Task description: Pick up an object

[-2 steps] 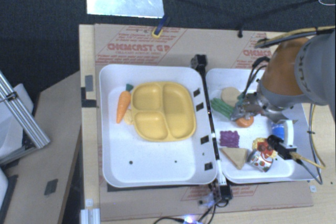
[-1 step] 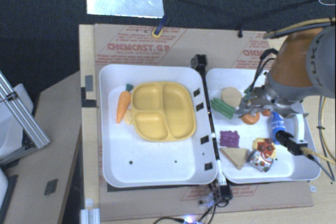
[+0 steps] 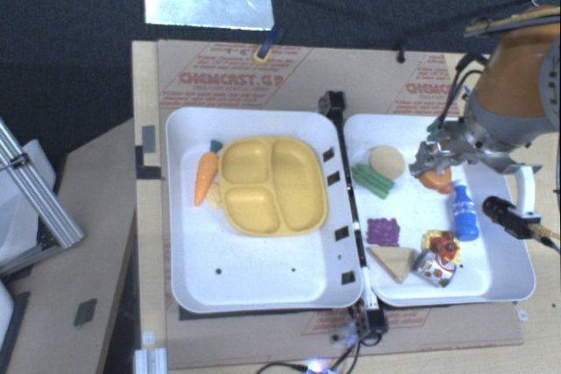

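Observation:
The right bin (image 3: 513,276) holds several small items. My gripper (image 3: 431,160) hangs low over the bin's upper middle, directly above a small orange object (image 3: 437,180) that peeks out beneath it. A beige round bun (image 3: 386,160) lies just left of the gripper, with a green ridged piece (image 3: 372,180) below the bun. A blue bottle (image 3: 464,213) lies right below the orange object. Nearer the front are a purple grape cluster (image 3: 383,231), a tan wedge (image 3: 393,261) and a red-and-yellow toy (image 3: 441,251).
The left bin (image 3: 188,276) carries a yellow divided plate (image 3: 267,186) and a carrot (image 3: 205,176) at its left side. A black divider (image 3: 346,188) separates the bins. A black fitting (image 3: 504,215) on the arm overhangs the right bin's right side.

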{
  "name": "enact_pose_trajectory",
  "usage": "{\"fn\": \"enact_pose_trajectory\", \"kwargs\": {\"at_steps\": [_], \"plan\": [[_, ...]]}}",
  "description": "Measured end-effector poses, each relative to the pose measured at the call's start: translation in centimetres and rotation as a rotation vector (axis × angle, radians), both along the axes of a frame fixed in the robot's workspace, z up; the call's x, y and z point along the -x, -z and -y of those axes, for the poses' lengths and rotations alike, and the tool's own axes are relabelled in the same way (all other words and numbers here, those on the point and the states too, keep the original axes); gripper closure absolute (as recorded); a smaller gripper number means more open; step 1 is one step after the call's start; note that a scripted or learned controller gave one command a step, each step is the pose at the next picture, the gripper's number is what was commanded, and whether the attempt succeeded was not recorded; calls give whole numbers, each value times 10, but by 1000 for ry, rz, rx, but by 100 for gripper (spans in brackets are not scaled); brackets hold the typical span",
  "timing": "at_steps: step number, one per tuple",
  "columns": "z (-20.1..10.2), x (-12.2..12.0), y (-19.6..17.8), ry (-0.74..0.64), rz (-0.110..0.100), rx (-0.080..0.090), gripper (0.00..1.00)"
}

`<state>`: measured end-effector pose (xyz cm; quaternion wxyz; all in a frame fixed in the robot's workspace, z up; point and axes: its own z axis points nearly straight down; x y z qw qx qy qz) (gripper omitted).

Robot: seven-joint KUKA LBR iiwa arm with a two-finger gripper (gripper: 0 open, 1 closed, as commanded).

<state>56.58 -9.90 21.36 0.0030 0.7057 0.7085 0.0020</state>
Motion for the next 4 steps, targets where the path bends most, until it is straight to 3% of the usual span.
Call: {"fn": "enact_pose_trajectory", "kwargs": {"at_steps": [1, 3, 4], "plan": [[0, -1, -12, 0, -3, -1, 100], [-102, 43, -18, -6, -8, -4, 100], [-134, 55, -1, -3, -8, -3, 100]]}}
